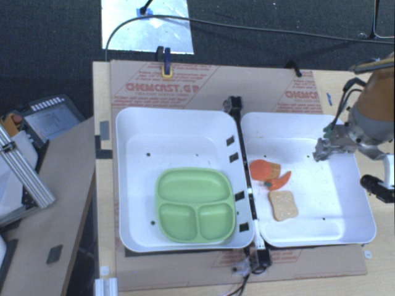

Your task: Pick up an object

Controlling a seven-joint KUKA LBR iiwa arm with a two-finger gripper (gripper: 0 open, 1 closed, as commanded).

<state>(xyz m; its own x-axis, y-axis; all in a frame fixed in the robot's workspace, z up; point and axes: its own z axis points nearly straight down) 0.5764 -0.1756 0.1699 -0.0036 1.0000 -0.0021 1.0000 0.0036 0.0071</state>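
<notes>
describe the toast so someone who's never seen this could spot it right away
Of the two white bins, take the right bin, the one the gripper hangs over. Near its left wall lies a small cluster of food items. The toast is the one closest to the bin's near edge: a flat tan slab with a rounded top, below the orange carrot and orange piece.

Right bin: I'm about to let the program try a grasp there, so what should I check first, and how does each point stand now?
1. Something to pick lies in the right bin: ok, a slice of toast and an orange carrot piece.
2. Toast apart from carrot: ok, narrow gap.
3. Gripper over the right bin: ok, near its right side.
4. Gripper above a target: not ok, both lie to its left.
5. Fingers ready: cannot tell.
6. Green plate out of the way: ok, in the left bin.
</notes>
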